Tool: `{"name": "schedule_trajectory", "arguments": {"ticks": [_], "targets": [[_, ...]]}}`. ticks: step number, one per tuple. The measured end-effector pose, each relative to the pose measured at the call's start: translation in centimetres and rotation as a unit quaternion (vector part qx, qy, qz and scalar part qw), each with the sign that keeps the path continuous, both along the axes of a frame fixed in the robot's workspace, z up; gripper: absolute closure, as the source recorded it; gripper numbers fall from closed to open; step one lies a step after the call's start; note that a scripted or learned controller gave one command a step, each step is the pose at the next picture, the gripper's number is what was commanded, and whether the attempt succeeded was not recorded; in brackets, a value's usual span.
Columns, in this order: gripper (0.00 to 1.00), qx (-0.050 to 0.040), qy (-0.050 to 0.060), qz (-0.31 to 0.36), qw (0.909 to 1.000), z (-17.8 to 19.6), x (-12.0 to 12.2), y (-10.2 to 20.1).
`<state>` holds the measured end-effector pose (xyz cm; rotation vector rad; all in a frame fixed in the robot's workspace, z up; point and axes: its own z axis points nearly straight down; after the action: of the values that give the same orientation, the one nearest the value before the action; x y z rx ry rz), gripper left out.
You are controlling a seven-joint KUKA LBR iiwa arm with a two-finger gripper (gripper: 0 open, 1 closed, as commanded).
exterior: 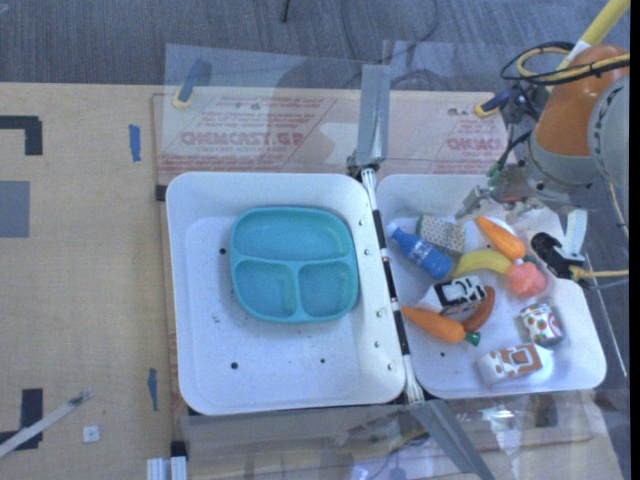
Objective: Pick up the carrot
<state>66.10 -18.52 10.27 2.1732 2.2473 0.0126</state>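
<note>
Wooden bench boards carry two shallow white bins, and nearest the camera in the right bin [590, 373] lie a small printed carton [512, 363] and a spotted cube [540, 322]. Just beyond them the carrot [436, 324] rests by the bin's left wall, green end toward a toy car [460, 292], untouched. Farther on sit a banana [484, 262] and a blue bottle [421, 252]. Across the divider, the left bin [200, 298] holds a teal divided plate [294, 264]. Farthest back, the gripper [507, 193] hovers over the right bin's rear edge; whether it is spread or closed I cannot tell. Judging by this, the pick has not begun: approach, grasp and lift remain.
</note>
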Motion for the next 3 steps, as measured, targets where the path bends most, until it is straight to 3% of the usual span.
{"name": "schedule_trajectory", "arguments": {"ticks": [1,2,3], "targets": [[1.00,-0.0005,-0.002,0.001,1.0000,1.2,0.2,0.1],[0.00,-0.0005,-0.002,0.001,1.0000,1.2,0.2,0.1],[0.00,0.0035,-0.006,0.031,0.9995,-0.3,-2.4,-3.0]]}}
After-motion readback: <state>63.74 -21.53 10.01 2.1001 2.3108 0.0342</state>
